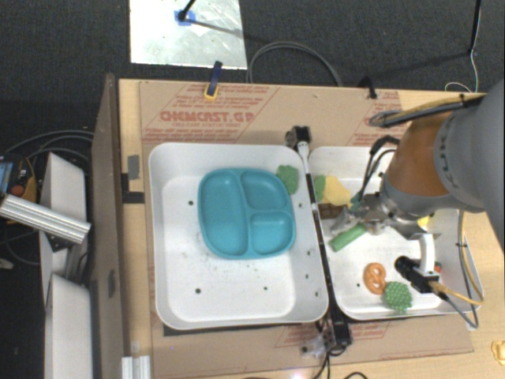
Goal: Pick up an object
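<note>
Camera view: pincer [353,226] low in right bin [347,294] by green stick [346,238]

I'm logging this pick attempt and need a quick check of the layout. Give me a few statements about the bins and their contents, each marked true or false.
1. The blue divided plate lies in the left bin. True.
2. The orange pretzel-shaped object lies in the left bin. False: it lies in the right bin, beside the green bumpy ball.
3. The gripper is over the right bin. True.
4. The green stick-shaped object rests on the blue divided plate. False: it is in the right bin, at the gripper.
5. A yellow object lies in the right bin. True.
</note>
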Controlling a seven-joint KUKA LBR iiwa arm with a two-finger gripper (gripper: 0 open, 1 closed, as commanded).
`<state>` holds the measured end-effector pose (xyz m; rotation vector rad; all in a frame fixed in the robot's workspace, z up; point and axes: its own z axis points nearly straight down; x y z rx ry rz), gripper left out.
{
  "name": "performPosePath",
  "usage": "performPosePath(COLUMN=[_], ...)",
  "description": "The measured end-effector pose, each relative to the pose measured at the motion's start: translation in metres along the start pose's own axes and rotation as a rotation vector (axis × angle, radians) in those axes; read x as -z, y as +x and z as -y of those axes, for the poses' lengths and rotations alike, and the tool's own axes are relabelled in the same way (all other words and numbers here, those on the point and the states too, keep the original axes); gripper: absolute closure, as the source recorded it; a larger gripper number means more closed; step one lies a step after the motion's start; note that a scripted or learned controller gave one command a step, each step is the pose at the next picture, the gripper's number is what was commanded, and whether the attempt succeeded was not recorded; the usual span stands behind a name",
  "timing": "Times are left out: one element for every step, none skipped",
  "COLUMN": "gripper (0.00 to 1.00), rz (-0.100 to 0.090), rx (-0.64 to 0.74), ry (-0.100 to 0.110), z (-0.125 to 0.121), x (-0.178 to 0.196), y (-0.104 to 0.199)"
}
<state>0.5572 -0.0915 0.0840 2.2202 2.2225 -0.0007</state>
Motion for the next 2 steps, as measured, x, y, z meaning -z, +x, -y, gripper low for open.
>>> performPosePath(gripper=[1.0,1.0], rz=[-0.001,-0.004], rx=[0.001,0.013], ry=[-0.004,-0.014], z=[-0.002,-0.011], x=[0.011,0.139], y=[0.0,0.085])
